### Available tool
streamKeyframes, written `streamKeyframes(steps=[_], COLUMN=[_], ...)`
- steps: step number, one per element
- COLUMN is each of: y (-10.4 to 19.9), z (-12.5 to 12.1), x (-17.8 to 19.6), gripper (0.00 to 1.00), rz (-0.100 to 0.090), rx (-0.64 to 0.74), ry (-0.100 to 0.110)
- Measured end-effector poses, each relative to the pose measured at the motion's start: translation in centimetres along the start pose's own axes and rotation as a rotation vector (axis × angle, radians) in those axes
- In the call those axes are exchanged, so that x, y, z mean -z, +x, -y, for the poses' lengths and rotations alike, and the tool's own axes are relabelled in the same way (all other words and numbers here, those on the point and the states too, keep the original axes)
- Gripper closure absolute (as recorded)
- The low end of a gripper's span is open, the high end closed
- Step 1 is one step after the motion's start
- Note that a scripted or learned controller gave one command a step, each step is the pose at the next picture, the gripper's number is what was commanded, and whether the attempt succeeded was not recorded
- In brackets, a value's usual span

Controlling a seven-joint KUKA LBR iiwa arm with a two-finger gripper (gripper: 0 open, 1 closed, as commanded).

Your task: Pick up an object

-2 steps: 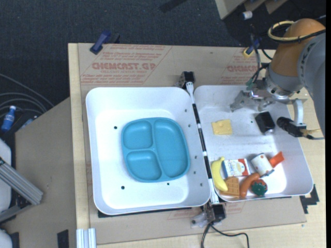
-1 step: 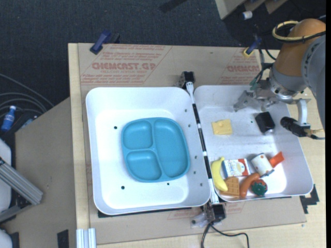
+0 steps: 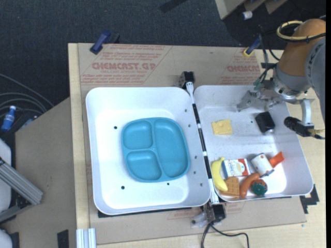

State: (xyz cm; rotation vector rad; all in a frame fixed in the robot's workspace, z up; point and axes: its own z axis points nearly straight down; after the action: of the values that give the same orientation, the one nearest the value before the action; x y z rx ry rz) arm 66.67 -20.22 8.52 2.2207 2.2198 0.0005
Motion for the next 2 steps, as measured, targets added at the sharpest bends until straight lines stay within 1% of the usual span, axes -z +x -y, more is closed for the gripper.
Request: streamKeyframes(steps=[1, 2], y=[0.0, 0.01], z=[-0.09, -0.07], x=[1.09, 1.06], gripper=[1.0, 0.0], rz=[0.002, 0.002], rx=[0.001, 0.001], ry=[-0.003, -0.002])
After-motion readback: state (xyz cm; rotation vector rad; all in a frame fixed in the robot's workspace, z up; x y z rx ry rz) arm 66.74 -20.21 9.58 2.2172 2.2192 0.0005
